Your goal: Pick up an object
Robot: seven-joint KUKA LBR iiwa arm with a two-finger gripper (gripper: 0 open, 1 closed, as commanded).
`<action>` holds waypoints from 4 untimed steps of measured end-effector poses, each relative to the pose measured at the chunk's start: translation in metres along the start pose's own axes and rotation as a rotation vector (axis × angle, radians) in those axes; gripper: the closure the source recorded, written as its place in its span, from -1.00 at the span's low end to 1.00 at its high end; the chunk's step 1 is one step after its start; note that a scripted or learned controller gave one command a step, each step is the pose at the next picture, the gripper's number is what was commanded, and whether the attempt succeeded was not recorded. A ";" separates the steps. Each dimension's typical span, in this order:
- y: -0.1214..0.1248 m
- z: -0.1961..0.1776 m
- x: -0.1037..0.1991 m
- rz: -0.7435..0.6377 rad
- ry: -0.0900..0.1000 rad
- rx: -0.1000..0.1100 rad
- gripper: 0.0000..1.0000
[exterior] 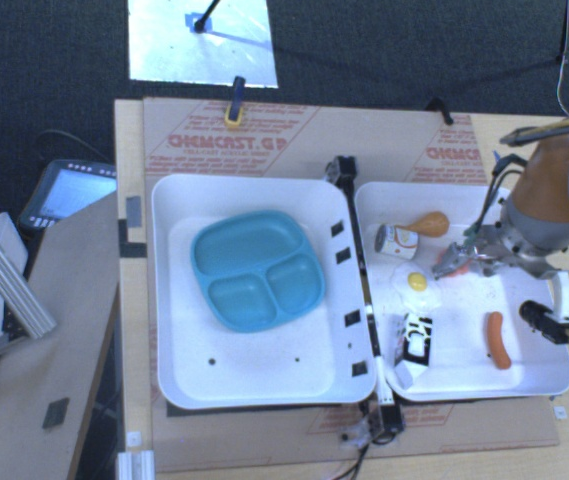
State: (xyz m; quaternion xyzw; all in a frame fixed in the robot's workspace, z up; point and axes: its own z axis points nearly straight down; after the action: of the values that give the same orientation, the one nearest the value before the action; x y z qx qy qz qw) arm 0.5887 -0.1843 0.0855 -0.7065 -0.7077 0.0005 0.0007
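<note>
Gripper low in right bin, beside fried egg; cannot tell finger state. Sausage well apart. Blue tray in left bin.

The right bin holds five small things. A fried egg, white with a yellow middle, lies flat near the bin's left side. A small can lies tipped on its side above the egg. A brown chicken leg lies just beside the can. A black and white carton lies below the egg. A reddish sausage lies flat, well apart to the right.
</note>
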 end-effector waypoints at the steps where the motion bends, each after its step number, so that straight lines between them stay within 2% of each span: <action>1: 0.002 -0.014 -0.001 0.000 -0.002 -0.006 1.00; 3: -0.007 -0.138 0.004 -0.003 -0.002 -0.008 1.00; 4: -0.007 -0.123 0.004 -0.002 -0.002 -0.004 1.00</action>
State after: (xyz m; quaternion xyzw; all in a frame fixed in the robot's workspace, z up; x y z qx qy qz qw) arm 0.5823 -0.1802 0.2085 -0.7059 -0.7083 -0.0002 -0.0011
